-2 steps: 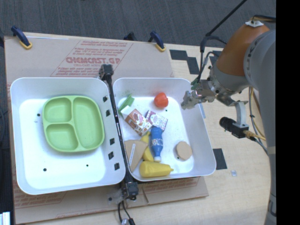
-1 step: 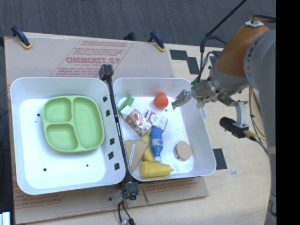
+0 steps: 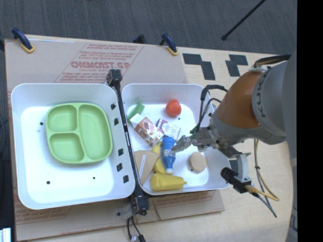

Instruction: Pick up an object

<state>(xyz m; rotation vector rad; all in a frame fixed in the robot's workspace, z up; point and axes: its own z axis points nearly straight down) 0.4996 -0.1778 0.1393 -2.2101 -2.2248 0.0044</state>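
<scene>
Over the right bin (image 3: 202,92) I have the gripper (image 3: 182,143) down low among the clutter, beside the blue bottle (image 3: 168,154).

From my screen I cannot tell how the gripper is set, and nothing shows between its tips. That bottle lies tilted, just left of the tips and partly on a yellow piece (image 3: 165,182) near the bin's front edge. A pale egg-shaped thing (image 3: 197,162) sits just below the gripper, close but apart. A red ball (image 3: 173,107) rests further back, and a small brown packet (image 3: 147,129) and a patterned white packet (image 3: 169,129) lie between it and the bottle. A tan wedge (image 3: 142,166) leans by the divider. On the left bin (image 3: 20,150) I see a green divided plate (image 3: 79,132).
</scene>
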